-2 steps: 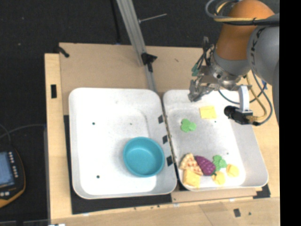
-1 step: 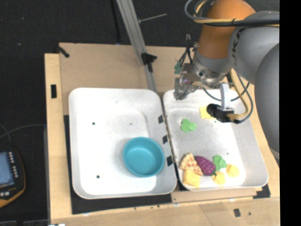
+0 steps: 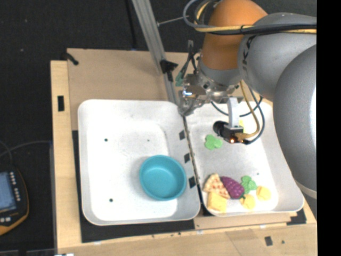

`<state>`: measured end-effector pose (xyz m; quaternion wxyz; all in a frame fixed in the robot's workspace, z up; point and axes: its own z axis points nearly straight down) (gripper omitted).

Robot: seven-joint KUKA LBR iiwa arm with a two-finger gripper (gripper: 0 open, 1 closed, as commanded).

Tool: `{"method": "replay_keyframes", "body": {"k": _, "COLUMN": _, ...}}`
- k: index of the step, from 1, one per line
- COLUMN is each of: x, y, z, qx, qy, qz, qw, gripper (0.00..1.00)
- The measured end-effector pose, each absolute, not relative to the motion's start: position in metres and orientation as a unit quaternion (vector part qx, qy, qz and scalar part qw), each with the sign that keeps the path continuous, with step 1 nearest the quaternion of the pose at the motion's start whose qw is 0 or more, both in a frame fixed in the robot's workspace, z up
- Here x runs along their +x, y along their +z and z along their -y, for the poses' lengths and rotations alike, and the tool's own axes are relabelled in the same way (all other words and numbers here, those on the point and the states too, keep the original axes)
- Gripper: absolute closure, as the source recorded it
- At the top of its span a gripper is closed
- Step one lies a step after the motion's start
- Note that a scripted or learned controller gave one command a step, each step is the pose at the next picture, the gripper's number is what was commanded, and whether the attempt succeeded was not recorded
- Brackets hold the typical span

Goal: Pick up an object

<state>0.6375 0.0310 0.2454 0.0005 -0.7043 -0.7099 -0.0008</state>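
Hovering near the far end of the seam (image 3: 189, 148) between the two white bins, the tool (image 3: 187, 104) sits up-view and camera-left of the small green toy piece (image 3: 213, 142). That piece is my reference point for this entry.

Tool state: cannot tell. The wrist hardware and the slant of the view hide whether it is apart or together. No object is visible in it. Its height over the seam is also unclear.

Layout, all relative to the green piece:
- The green piece lies alone on the floor of the right bin (image 3: 269, 153), just camera-right of the seam. It is a low, blobby shape with no marked long axis.
- Toward the near edge, well apart from it, is a huddle of toy food: a waffle-patterned wedge (image 3: 213, 183), a purple grape bunch (image 3: 232, 185), a second green bit (image 3: 249, 184) and yellow pieces (image 3: 217, 201). They touch or nearly touch one another.
- Down-view and camera-left, across the seam in the left bin (image 3: 117, 143), a blue bowl (image 3: 162, 176) stands upright, mouth up.

Judgement: the green piece is the nearest candidate and the only isolated one. Reaching it would need a short shift camera-right and toward the near edge, then a descent. With no long axis, approach angle should matter little. The risks are its flatness against the bin floor and the seam ridge just beside it.
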Motion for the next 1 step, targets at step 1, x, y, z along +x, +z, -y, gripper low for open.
{"method": "replay_keyframes", "body": {"k": 1, "x": 0.6377, "y": 0.2337, "z": -0.0822, "qx": -0.705, "qy": 0.0004, "qz": 0.710, "qw": 0.001, "gripper": 1.00}}
